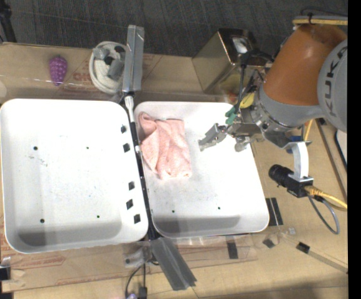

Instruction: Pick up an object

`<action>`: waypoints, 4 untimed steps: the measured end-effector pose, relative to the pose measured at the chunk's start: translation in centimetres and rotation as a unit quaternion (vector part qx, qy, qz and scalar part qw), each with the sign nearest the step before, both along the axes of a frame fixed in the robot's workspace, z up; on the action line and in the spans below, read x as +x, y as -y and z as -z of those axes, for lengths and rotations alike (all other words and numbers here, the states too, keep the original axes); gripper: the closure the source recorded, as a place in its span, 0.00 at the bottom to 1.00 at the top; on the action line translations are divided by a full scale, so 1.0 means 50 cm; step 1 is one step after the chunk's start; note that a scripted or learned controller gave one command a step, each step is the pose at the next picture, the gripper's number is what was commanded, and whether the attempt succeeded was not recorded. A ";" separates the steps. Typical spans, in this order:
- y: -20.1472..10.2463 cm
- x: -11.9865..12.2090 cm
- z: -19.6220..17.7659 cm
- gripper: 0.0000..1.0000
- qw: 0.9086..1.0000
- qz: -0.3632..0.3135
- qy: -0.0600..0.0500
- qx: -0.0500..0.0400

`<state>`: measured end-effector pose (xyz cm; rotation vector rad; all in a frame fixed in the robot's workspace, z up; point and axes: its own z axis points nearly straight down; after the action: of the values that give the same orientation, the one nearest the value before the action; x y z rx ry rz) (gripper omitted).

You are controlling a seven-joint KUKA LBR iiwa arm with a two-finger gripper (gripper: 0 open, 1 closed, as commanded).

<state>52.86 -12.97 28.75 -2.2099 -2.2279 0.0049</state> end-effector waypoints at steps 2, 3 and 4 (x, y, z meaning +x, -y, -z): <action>0.012 0.153 0.349 0.00 1.000 0.006 0.000 0.000; 0.002 0.196 0.389 0.00 0.997 -0.082 0.003 0.000; 0.001 0.197 0.369 1.00 0.996 -0.084 0.003 -0.001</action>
<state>62.72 -13.03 10.30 -2.0192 -2.4097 0.0002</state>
